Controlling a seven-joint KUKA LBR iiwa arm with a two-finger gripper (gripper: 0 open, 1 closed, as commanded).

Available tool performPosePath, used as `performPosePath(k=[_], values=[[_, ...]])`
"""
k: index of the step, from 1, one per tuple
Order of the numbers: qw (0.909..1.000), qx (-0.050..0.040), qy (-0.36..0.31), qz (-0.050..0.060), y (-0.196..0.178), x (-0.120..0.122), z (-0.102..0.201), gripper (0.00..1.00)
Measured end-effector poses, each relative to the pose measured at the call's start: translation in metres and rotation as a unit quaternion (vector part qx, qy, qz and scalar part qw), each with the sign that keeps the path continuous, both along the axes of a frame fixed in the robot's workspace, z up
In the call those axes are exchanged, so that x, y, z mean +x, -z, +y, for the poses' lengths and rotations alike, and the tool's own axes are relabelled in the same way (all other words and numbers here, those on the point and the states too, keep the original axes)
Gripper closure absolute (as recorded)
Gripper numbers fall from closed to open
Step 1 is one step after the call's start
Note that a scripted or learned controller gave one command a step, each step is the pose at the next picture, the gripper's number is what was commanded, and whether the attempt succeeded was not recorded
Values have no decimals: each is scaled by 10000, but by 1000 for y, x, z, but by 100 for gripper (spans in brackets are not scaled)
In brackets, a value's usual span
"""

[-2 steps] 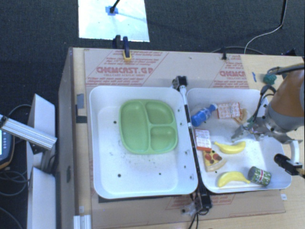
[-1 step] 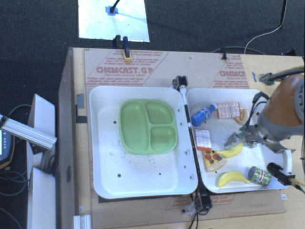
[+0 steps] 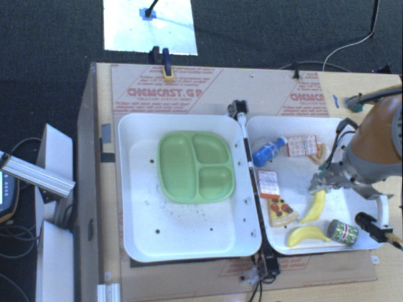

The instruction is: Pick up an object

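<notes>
The bench [image 3: 189, 87] bore red lettering along its far edge that read as CHEMCAST GP, repeated slantwise toward the far right corner; smaller print under it was too fine to read. The left bin [image 3: 135, 168] held a green tray [image 3: 195, 167] with three compartments, lying toward the bin's far side; it looked stiff and light, yet too broad and flat for two fingers. The right bin [image 3: 296, 162] held the likelier picks; the arm [image 3: 378, 143] reached over its right edge, and the gripper [image 3: 322, 182] hung low just above the upper banana [image 3: 315, 206]; whether it was spread or pinching could not be told.

That banana, mid-bin toward the near edge, seemed the thing in hand; it looked like a light, smooth toy, best taken across its narrow middle, since the curve could let it slip. A second banana [image 3: 308, 235] lay along the near edge, beside a green can [image 3: 343, 231] in the near right corner; the can could roll. A blue bottle [image 3: 269, 151] lay by the left wall; a carton [image 3: 303, 146] with red print sat at the far side; a card [image 3: 268, 184] and a pizza slice [image 3: 281, 212] lay flat, their print unreadable.
</notes>
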State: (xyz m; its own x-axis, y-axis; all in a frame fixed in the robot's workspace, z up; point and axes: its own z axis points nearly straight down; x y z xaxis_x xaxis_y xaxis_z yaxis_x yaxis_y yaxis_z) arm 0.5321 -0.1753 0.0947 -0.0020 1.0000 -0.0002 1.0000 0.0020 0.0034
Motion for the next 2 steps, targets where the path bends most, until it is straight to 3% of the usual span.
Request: performPosePath(k=[1,2], values=[[10000,2,-7,1,-77,-12,66,100],[10000,-1,-3,5,-77,-13,65,0]])
